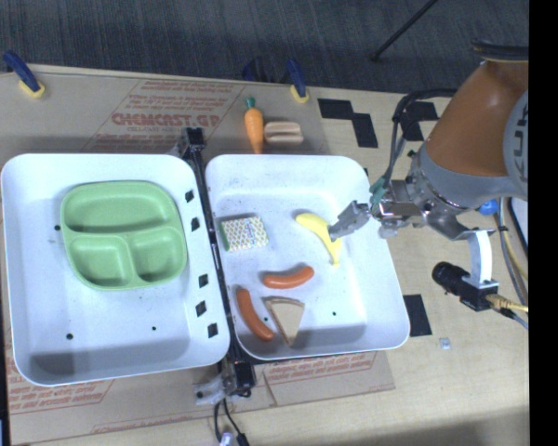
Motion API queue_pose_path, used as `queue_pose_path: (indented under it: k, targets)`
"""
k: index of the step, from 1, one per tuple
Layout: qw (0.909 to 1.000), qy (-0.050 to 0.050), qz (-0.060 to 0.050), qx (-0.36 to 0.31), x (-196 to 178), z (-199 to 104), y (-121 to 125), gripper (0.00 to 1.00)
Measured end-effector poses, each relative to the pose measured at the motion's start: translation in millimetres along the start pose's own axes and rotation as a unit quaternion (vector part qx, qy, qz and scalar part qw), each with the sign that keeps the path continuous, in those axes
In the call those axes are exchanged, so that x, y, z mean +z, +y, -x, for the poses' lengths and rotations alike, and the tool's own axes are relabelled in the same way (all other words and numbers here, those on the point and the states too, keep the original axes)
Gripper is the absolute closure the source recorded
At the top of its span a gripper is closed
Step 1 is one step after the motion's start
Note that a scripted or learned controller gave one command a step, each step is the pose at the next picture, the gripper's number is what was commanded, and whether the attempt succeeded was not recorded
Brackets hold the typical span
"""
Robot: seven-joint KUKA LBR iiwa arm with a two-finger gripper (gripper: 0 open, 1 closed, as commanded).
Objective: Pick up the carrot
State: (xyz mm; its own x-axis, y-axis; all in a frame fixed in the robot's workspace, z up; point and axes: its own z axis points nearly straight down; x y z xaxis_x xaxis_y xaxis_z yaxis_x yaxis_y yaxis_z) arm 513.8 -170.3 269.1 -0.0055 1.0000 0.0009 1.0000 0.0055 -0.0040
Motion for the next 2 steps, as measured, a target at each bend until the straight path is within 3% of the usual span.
queue_pose_path:
  k: [1,2]
  targets:
    - [0.9984,0.0,-0.001,0.057,117,41,-8,0.0]
    - [1.0,-0.001,0.002,0.0,-36,37,-10,0.0]
